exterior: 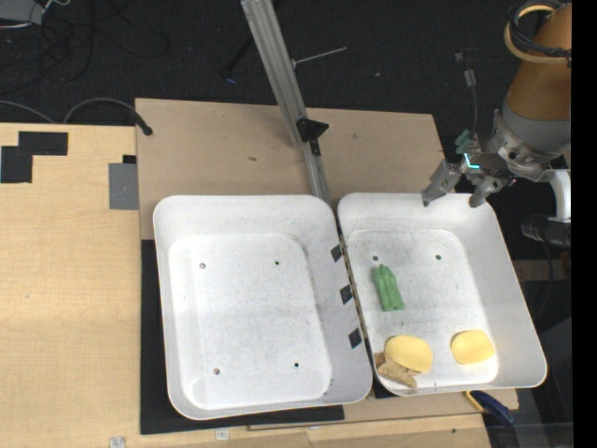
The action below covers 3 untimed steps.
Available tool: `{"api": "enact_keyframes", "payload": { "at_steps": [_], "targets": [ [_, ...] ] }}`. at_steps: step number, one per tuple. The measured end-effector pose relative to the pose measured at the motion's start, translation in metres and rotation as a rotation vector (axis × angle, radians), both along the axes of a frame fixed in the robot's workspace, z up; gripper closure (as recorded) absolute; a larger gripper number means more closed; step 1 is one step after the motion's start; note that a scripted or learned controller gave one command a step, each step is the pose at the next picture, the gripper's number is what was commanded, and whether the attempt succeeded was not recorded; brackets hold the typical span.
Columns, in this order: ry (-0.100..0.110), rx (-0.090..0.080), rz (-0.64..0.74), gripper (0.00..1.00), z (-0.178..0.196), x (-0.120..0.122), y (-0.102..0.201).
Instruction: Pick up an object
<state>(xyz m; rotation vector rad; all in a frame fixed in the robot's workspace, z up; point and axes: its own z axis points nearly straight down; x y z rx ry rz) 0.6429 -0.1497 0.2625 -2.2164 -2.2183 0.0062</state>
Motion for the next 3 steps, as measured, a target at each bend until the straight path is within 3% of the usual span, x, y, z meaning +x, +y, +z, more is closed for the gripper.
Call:
{"api": "enact_keyframes", "payload": {
  "at_steps": [1, 3],
  "targets": [
    [-0.004, -0.001, 0.002, 0.0, 0.003, 0.001, 0.0],
    [0.002, 0.001, 0.0, 0.0, -0.111, 0.004, -0.004]
  ]
}}
